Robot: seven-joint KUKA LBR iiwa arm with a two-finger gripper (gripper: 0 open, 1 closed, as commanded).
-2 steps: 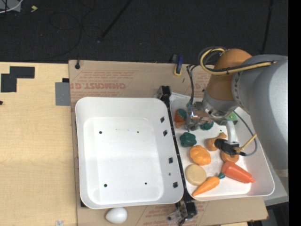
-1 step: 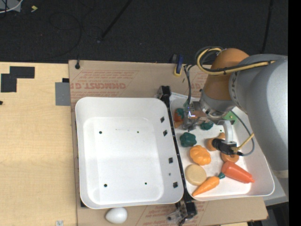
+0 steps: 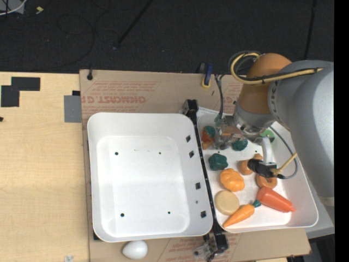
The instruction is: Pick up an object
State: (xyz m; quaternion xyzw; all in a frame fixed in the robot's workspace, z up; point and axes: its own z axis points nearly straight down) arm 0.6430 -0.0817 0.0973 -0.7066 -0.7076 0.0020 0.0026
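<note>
The right bin [image 3: 305, 214] holds several toy foods. Among them are a dark green piece [image 3: 218, 160], an orange pumpkin-like piece [image 3: 232, 180], a beige disc [image 3: 226, 202], a carrot [image 3: 240, 214] and a red-orange cone [image 3: 275, 199]. A teal piece [image 3: 239, 144] and an orange piece [image 3: 207, 136] lie at the bin's far left. My gripper [image 3: 221, 140] hangs low between those two, just above the dark green piece. The wrist and its cables hide what is under it.
The left bin [image 3: 103, 146] stands beside the right one, with a black divider rail [image 3: 199, 162] between them. A white egg [image 3: 134, 249] lies on the bench in front of the left bin. The arm's grey body [image 3: 311, 119] covers the right bin's far right.
</note>
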